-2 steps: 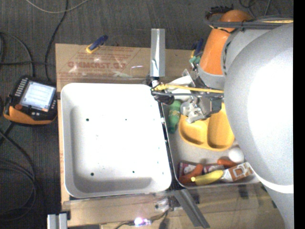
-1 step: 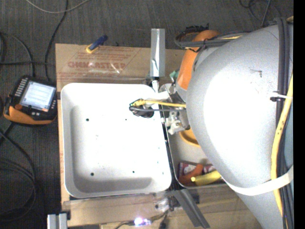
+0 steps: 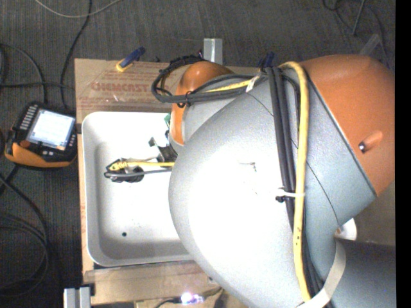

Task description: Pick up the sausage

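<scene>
Across the middle and right of the camera view, the grey arm [image 3: 244, 191] looms close to the lens. With its orange band [image 3: 347, 120], it covers most of the bench. A bundle of black and yellow cables [image 3: 295, 172] runs down its casing.

To its left, one white bin [image 3: 96, 191] shows its left wall, its near and far corners and a stretch of bare floor. The right part of the bin is cut off by the arm. A small dark speck [image 3: 124, 234] sits on the floor near the bin's front, too small to name.

The gripper [image 3: 162, 149] is only a few dark parts at the arm's left edge, over the bin's far half. Whether it is apart, together or clamped on anything cannot be told. Where the sausage lies cannot be told either, as so much of the bench is covered.

Beyond the bin, a brown board [image 3: 122, 82] with faded red print carries a blue-and-yellow clamp [image 3: 130, 58] at its far edge. On the dark carpet at the left rests an orange-and-black pendant [image 3: 43, 136] with a lit screen.
</scene>
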`<state>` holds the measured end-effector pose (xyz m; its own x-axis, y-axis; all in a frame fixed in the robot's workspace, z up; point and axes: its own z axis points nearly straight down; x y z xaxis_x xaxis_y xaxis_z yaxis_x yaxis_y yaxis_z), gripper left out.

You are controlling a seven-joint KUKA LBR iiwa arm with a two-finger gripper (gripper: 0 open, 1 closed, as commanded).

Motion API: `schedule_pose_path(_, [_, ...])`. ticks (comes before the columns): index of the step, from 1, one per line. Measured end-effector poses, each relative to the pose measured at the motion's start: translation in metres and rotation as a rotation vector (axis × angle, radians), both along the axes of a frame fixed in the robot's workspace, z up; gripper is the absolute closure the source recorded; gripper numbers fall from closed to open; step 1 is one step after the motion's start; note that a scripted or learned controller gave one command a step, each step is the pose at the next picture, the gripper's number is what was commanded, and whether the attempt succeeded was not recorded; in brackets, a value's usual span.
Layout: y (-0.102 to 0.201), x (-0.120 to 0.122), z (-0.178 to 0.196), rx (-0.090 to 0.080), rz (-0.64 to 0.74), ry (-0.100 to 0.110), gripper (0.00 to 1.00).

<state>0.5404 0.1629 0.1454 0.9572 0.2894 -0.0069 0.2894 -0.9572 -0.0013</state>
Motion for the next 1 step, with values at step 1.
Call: schedule_pose_path(1, [0.0693,-0.0088,-0.0025,-0.001,-0.042,-0.001,1.0])
